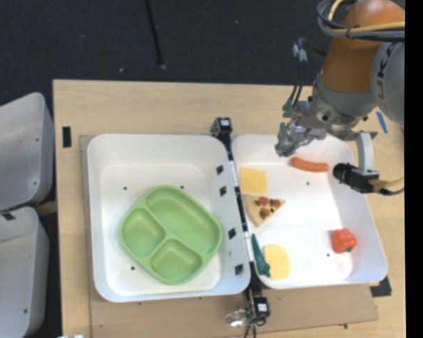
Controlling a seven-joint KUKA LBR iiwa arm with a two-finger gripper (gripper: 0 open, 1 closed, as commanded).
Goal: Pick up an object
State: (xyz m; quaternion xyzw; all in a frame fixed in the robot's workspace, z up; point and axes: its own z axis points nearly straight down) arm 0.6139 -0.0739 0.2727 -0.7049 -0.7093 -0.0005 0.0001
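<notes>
Camera view is showing us hovering the gripper [290, 145] at the right bin's [366, 224] far edge, fingers seemingly parted though blurred, so we are lining up squarely over the orange sausage [309, 165] just beside before descending.

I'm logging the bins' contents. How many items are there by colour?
Green: 2, tray, small piece
Yellow: 2, square, round piece
Orange-red: 2, sausage, red piece
Mixed: 1, pizza slice
Total: 7
</notes>
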